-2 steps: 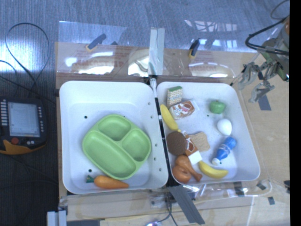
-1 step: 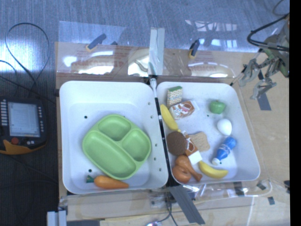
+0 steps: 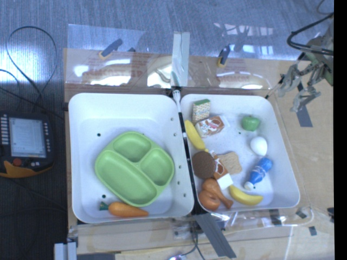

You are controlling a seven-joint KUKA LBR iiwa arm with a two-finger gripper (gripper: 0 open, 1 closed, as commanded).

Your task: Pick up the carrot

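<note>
Carrot (image 3: 128, 210) lies partly under green plate (image 3: 135, 168).

The gripper (image 3: 304, 93) hangs at the upper right, off beyond the bench's edge.

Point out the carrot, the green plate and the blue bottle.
carrot (image 3: 128, 210): camera view, middle of its orange body.
green plate (image 3: 120, 170): camera view, a divider ridge.
blue bottle (image 3: 259, 171): camera view, its blue middle.

Bright overhead light, glare on acrylic (image 3: 162, 72)
</note>
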